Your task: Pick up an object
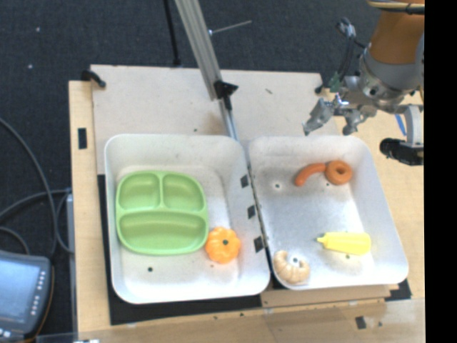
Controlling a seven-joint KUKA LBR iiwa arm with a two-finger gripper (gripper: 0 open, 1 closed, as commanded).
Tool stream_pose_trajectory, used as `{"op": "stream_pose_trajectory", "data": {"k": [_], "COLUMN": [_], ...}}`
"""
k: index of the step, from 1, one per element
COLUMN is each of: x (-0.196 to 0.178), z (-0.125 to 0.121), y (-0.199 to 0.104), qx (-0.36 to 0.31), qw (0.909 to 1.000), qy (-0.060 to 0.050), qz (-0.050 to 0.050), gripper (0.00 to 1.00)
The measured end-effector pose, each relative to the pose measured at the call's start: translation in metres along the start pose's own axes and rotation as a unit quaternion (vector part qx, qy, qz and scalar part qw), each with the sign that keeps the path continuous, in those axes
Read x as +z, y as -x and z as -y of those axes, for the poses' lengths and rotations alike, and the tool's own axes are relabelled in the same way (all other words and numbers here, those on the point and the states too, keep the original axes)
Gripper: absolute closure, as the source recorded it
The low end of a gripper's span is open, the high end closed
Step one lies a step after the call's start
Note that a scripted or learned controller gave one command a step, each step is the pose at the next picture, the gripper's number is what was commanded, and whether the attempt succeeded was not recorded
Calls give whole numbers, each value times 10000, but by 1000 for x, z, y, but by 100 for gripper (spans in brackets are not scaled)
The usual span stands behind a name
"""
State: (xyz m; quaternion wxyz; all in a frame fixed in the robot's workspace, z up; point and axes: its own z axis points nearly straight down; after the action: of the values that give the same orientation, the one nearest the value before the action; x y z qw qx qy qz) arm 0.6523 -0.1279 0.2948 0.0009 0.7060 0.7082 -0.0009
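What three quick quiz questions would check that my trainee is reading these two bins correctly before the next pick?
1. True or false: the green divided tray lies in the left bin.
2. Which object lies against the tray's lower right corner: A) the yellow corn, B) the small orange pumpkin, C) the doughnut?
3. Fill in: the gripper hangs above the far edge of the ____ bin, open and holding nothing.

Key: 1 true; 2 B; 3 right. In the right bin lie an orange sausage touching a doughnut, the yellow corn and a pale round piece at the near left corner.
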Motion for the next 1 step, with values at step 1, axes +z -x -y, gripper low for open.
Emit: {"op": "stream_pose_trajectory", "data": {"k": [1], "x": [6], "z": [5], "y": [-22], "qx": [2], "qw": [10000], "qy": [-3], "qz": [-1], "gripper": [0]}}
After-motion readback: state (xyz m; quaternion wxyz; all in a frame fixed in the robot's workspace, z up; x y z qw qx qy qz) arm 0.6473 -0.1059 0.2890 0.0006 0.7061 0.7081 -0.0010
